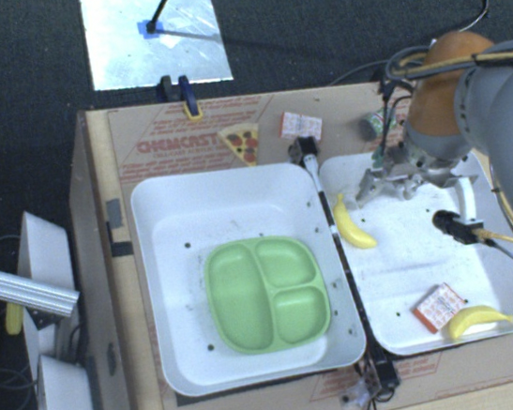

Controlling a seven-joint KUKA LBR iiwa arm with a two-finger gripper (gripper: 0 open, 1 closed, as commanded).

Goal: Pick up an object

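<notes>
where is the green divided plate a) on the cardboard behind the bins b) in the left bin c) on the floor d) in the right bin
b, the green divided plate lies flat on the floor of the left bin, while the right bin holds two bananas and a small packet.

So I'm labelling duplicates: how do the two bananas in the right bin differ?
The upper banana lies against the bin's left wall, running nearly along it; the lower banana lies near the front right corner, running crosswise. The upper one lies alone on the floor of the right bin; the lower one lies right beside a red and white packet. Both are yellow, curved and similar in size.
</notes>
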